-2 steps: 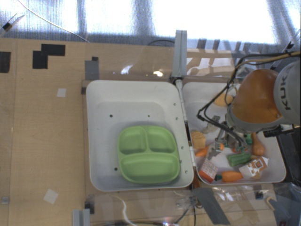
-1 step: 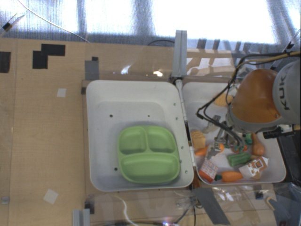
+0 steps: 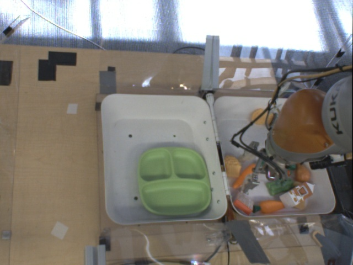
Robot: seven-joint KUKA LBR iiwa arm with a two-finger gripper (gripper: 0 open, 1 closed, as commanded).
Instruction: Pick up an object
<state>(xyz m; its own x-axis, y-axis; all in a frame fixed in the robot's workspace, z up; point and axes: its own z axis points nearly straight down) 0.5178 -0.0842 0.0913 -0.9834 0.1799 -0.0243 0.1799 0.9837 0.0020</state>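
One arm [image 3: 309,126] | bent down over right bin [image 3: 329,206] | among toy food

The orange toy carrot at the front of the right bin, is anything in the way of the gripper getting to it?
Partly. The gripper sits low among the pile, and a green leafy toy and a small brown-and-white carton lie between it and the orange toy carrot by the right white bin's front wall.

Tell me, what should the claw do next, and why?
Probably lower a little onto one toy. The claw hangs over the pile in the right bin, near the green piece and an orange carrot, but nothing shows between its tips yet.
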